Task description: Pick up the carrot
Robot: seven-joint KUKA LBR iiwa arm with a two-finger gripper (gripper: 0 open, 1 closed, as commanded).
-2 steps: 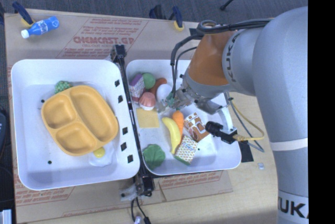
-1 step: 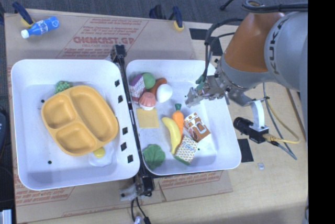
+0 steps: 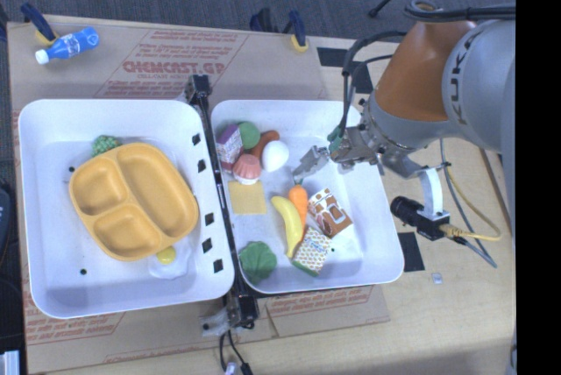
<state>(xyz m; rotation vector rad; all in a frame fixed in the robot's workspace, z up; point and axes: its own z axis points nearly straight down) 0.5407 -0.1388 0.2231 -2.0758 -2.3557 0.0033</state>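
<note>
Where banana (image 3: pixel 288 224) curves, short orange carrot (image 3: pixel 300 200) adjoins

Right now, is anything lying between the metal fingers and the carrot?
No. In the camera view the fingers hang just above the carrot, with bare white bin floor between them.

Even, bright overhead light, soft shadows, mild glare on the white bins (image 3: pixel 53 123), slightly soft focus

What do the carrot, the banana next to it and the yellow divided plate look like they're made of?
Carrot: probably moulded toy plastic, flat even orange. Banana: likely the same, uniform yellow with a smooth surface. Divided plate: seemingly hard plastic, matte mustard yellow, moulded compartments with rounded rims.
</note>
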